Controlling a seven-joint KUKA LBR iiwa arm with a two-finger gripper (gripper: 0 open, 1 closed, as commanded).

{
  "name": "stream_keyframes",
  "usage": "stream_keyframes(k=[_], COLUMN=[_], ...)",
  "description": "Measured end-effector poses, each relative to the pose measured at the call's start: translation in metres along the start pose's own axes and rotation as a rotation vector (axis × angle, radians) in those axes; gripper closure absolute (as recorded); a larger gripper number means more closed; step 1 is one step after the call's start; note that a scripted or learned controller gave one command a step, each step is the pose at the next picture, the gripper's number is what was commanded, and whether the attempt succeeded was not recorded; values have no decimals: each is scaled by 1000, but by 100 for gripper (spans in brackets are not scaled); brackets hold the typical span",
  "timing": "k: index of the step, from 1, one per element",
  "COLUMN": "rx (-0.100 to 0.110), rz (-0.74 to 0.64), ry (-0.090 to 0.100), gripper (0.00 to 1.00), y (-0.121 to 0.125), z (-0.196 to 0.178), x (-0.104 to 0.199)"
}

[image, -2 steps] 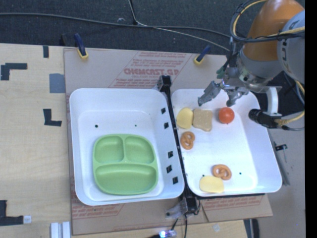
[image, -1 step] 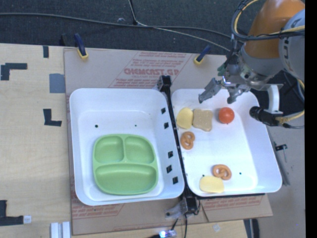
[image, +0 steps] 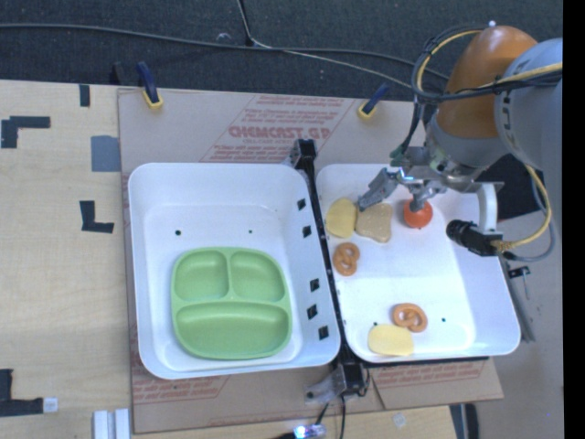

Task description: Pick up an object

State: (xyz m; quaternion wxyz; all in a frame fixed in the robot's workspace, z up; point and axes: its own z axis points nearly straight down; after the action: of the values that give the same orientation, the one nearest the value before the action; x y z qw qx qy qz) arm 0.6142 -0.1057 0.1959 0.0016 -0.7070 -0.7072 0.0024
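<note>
Two bins sit side by side on the desk [image: 55, 245], their inner walls touching along the middle. The left bin [image: 146, 199] holds a divided plate [image: 230, 302], lying toward its near half. In the right bin [image: 484, 327], a tomato [image: 418, 214] lies at the far side, with a bread slice [image: 374, 223] to its left and a round piece [image: 341, 217] just left of that, touching it. A pretzel [image: 345, 259] lies nearer the viewer, beside the dividing wall. Toward the near wall lies a second pretzel [image: 409, 316], with a flat oval piece [image: 391, 340] just in front of it. The gripper [image: 402, 183] hangs over the far part of the right bin, between the bread slice and the tomato.
</note>
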Motion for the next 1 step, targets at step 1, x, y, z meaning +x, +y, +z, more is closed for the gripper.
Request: stream_keyframes(k=[1], rx=[-2], rz=[-1], ry=[0], gripper=[0], y=[-2], z=[46], x=[-7])
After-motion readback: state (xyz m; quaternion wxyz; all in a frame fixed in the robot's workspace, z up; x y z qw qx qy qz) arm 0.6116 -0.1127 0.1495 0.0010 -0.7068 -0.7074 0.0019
